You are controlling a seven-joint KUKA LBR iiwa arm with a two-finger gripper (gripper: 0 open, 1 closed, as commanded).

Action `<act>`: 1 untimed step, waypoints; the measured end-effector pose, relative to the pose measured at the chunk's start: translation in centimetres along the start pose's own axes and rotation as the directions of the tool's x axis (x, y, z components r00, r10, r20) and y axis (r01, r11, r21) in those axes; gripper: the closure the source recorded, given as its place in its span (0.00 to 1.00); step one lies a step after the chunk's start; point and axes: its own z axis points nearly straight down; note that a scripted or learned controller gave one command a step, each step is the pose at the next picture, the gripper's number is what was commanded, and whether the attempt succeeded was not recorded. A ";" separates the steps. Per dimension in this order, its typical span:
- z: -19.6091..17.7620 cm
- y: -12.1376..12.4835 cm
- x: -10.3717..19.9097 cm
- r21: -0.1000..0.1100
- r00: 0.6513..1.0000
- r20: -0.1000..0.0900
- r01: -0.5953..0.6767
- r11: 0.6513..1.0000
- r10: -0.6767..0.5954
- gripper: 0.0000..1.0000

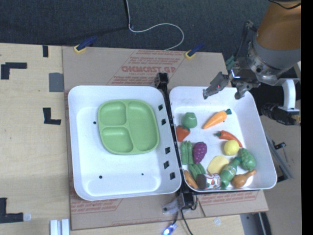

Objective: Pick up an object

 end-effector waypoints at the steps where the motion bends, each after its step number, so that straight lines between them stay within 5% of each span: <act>1: -11.1 1.0 2.8 -0.004 1.000 0.002 -0.004 1.000 0.004 0.00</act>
